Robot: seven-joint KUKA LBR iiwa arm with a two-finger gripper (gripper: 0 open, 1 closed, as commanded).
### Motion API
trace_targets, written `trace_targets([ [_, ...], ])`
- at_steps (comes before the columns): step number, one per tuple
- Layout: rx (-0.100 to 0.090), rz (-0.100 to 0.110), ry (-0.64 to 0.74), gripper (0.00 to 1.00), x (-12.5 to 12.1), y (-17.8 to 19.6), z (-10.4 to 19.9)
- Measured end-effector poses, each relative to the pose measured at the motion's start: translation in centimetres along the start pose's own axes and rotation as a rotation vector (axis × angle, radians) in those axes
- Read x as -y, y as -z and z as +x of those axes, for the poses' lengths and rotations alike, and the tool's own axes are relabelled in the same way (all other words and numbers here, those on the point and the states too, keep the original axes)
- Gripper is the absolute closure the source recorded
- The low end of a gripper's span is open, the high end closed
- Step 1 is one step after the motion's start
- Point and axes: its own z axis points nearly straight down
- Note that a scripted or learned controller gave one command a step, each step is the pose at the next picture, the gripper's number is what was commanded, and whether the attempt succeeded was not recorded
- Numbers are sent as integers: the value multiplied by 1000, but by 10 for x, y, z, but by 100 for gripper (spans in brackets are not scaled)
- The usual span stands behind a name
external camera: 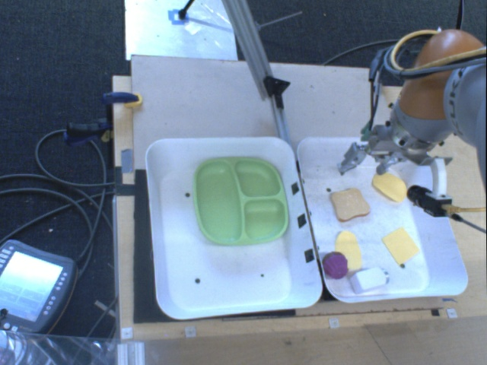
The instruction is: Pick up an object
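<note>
The right bin (449,276) holds several small toy foods. A tan toast slice (349,204) lies near its middle. At the far right is a yellow wedge (389,187). A yellow oval piece (348,243), a yellow square (400,245), a purple ball (335,265) and a white block (369,280) lie toward the front. My gripper (371,162) hangs over the back of this bin, just behind the toast and left of the yellow wedge. Its fingers are spread open and nothing is between them.
The left bin (175,280) holds a green divided plate (241,201). A grey pole (251,44) slants down to the ridge between the bins. Cables and a teach pendant (30,284) lie off the bench at the left.
</note>
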Motion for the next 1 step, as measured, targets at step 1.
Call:
trace_targets([
  [1, 0, -2, 2, 0, 1, -44, 6],
])
